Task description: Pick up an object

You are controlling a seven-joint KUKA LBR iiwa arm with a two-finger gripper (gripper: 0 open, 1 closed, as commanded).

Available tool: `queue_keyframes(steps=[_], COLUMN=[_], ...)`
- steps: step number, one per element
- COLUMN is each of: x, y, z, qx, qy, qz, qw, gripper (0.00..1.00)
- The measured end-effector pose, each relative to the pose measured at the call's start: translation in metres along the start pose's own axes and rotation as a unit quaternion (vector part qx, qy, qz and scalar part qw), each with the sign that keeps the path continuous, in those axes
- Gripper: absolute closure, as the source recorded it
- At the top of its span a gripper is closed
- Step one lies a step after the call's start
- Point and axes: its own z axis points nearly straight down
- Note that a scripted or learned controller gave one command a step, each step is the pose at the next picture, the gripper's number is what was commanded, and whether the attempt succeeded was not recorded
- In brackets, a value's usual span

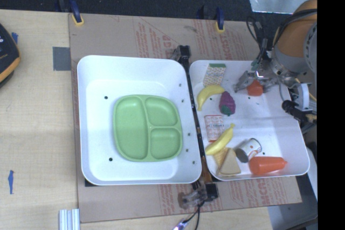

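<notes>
A: Nearest the camera, at six o'clock in the right bin (294, 132), an orange carrot-like piece (267, 165) is seen lying flat against the front wall, with a small tin (248, 149) and a tan wedge (230, 164) just beside it at nine o'clock. Why is the clutter kept there?

B: It is judged that the right bin serves as the picking stock, while the left bin (91, 116) is given over to a green divided plate (147, 127), set near its centre as a likely drop place.

A: And the tool?

B: The tool (252, 82) is found at one o'clock of the right bin, lowered onto a small orange-red object (254, 89). The object is touched by it, yet whether it is clamped or merely brushed cannot be told; the fingers are blurred.

A: What else is hard to read?

B: The arm is cut off at three o'clock. Two bananas (209, 95), a purple piece (227, 103) and two printed packets (214, 73) are made out; the lower packet is partly covered by a banana.
</notes>
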Motion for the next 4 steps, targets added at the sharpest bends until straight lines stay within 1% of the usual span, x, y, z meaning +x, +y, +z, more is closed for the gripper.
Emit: queue_keyframes(steps=[1, 2, 3, 4], x=[-0.001, 0.022, -0.002, 0.001], y=[0.0, 0.005, 0.005, 0.005], z=[-0.011, -0.001, 0.0, -0.001], qx=[0.0, 0.0, -0.001, 0.0], qy=[-0.001, 0.0, -0.001, 0.0], qz=[-0.002, -0.001, 0.0, 0.0], qw=[1.0, 1.0, 1.0, 1.0], gripper=[1.0, 1.0, 1.0, 1.0])
